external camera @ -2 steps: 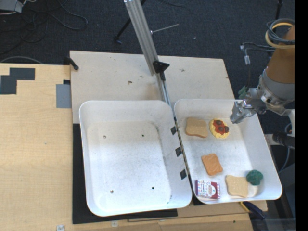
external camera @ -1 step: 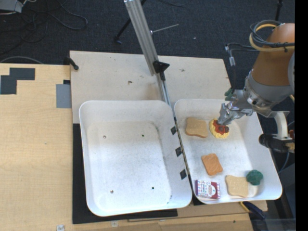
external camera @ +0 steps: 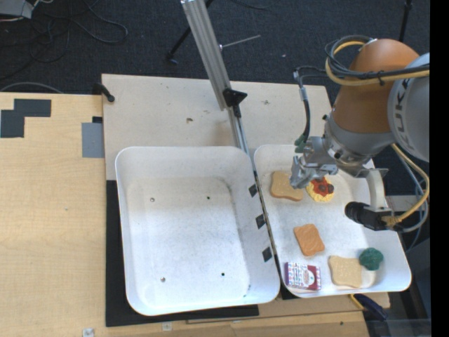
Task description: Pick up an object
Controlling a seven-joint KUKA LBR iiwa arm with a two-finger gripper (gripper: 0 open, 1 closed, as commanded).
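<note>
Beside hand (external camera: 303,176), toast (external camera: 285,187), perhaps touching

The grey arm (external camera: 372,111) is reached in from the frame's right, wrist bent downward, jaws (external camera: 303,174) lowered at centre-right.

This is a robotics lab. A grey industrial arm (external camera: 379,111) with an orange band leans over a plywood worktop (external camera: 168,111) carrying two white bins (external camera: 140,181), an aluminium rail (external camera: 210,51) rises beside them, and loose cables (external camera: 77,12) trail across dark carpet (external camera: 280,20) behind.
</note>
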